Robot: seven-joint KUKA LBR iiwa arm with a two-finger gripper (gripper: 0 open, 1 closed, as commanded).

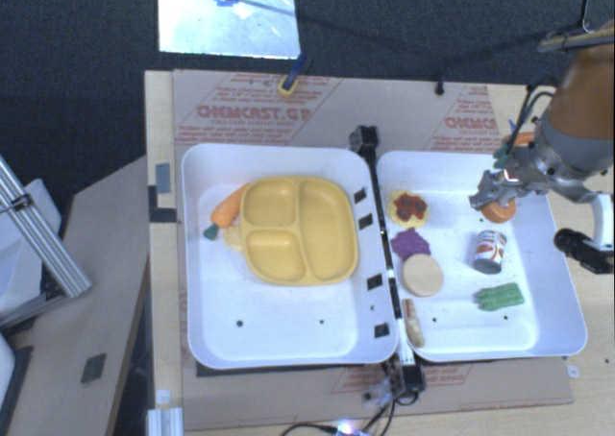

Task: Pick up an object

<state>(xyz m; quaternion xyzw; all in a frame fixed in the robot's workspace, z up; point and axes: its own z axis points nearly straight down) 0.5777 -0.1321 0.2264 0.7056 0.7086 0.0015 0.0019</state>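
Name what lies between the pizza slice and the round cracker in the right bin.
In the camera view, a purple toy lies between the pizza slice and the round cracker.

Red print reading "CHEMCAST GP" stands on the brown protective sheet (259, 103) behind the left bin (202, 328), and repeats mirrored behind the right bin (557, 328). The can (489, 251) label cannot be read.

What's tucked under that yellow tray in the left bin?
A toy carrot pokes out from beneath the yellow tray's left edge, orange body and green tip visible. The tray covers the carrot's other end and whatever else might lie beneath.
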